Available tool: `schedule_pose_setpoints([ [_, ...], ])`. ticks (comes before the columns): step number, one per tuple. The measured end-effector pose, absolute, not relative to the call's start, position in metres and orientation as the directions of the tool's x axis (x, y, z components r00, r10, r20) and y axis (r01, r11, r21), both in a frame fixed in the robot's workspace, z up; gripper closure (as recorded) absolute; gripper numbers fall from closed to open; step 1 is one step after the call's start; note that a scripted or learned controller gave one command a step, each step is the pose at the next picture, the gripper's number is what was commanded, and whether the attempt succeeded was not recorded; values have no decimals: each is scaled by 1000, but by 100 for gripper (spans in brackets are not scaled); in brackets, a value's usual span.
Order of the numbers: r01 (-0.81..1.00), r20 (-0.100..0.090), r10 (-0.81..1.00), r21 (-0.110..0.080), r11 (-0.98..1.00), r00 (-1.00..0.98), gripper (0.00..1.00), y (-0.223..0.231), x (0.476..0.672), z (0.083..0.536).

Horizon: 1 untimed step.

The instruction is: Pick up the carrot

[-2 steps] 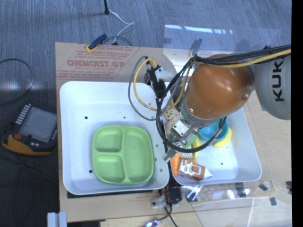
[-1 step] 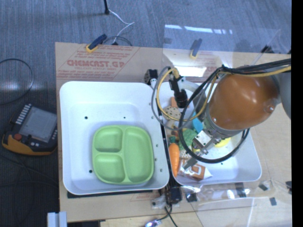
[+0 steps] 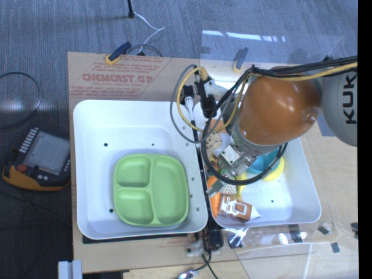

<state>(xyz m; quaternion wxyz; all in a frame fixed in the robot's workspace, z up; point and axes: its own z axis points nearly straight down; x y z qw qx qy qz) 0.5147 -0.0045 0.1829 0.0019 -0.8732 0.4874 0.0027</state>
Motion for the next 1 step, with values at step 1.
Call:
schedule_pose_setpoints([
  [1, -914, -3, -914, 1, -406, 406, 0, -65, 484, 183],
])
